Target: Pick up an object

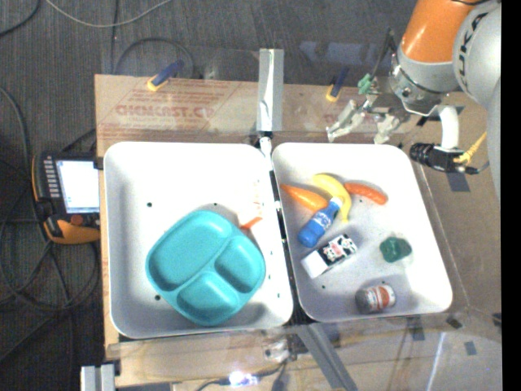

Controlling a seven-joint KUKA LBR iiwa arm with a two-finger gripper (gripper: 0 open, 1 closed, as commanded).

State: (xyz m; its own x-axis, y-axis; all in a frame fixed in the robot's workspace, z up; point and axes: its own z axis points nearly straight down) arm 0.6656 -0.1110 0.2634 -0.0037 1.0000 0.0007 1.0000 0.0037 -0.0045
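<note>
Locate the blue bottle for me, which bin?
The blue bottle lies in the right bin, upper-left part, leaning against the yellow banana, with the white box just below it.

The arm point(456, 31) is built of smooth rounded shells: a broad orange band point(435, 23) wraps the segment above the wrist, and pale grey casing curves beside it, bearing part of a dark printed letter. Below the band sits a grey metallic wrist ring with darker fittings. The gripper point(366, 125) is light grey and silvery, ending in two slim pale fingers point(346, 125). A small green tag shows beside it, and a white curved tube runs to a black cylindrical fitting with a yellow cable
</note>
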